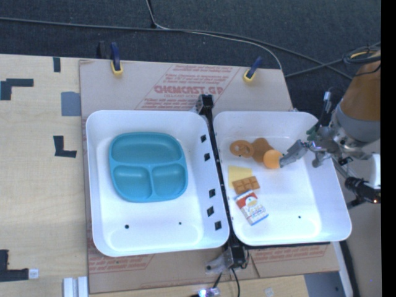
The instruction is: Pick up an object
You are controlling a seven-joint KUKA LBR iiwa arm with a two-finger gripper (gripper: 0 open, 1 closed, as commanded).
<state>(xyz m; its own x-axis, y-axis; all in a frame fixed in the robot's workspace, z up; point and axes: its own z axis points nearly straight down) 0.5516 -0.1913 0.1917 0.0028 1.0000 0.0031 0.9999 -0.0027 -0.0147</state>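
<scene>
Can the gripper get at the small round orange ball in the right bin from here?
Probably yes: the gripper sits just right of the small round orange ball, with open bin floor between them; brown pieces crowd its far left side.

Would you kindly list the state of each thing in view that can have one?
Teal tray: lying flat in the left bin, compartments bare.
Orange ball: loose, beside the gripper.
Brown piece: loose.
Yellow block: lying flat.
Red packet: lying flat.

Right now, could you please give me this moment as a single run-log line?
arm: over right bin | pincer: beside orange ball, nothing visibly held | left bin: blue tray | pick: not yet done
</scene>
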